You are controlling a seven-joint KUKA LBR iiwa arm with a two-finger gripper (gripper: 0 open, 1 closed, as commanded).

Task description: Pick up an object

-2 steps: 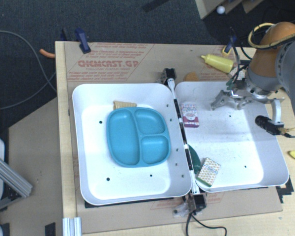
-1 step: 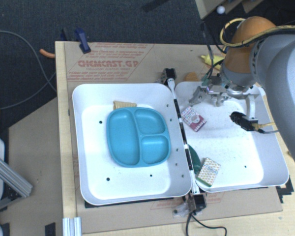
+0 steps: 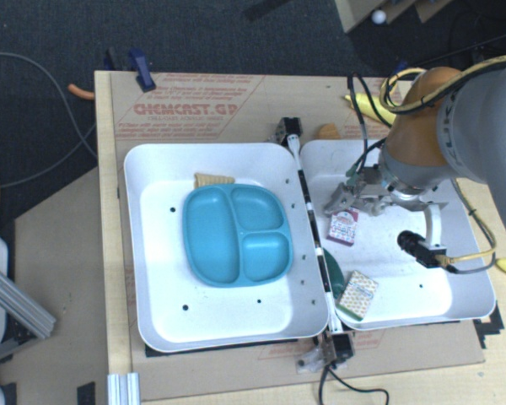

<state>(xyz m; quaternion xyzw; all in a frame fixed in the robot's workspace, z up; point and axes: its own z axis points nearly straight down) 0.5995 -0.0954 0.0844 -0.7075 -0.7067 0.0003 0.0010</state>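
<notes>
My gripper [image 3: 355,202] hangs low over the back left part of the right bin [image 3: 464,302], its jaws spread open with nothing between them. Just in front of it a small red and white packet [image 3: 343,227] lies flat on the bin floor. A tan patterned packet [image 3: 358,294] rests near the front left corner of that bin, beside a dark green object [image 3: 331,269] against the left wall. The left bin [image 3: 152,251] holds a blue divided plate [image 3: 236,232] with a tan cracker-like piece [image 3: 213,179] behind it.
The grey arm with its orange band [image 3: 422,133] covers the back right of the right bin. A black cable plug [image 3: 417,247] and yellow cables [image 3: 379,108] trail from the wrist. A black clamp [image 3: 289,129] sits at the bins' shared back edge.
</notes>
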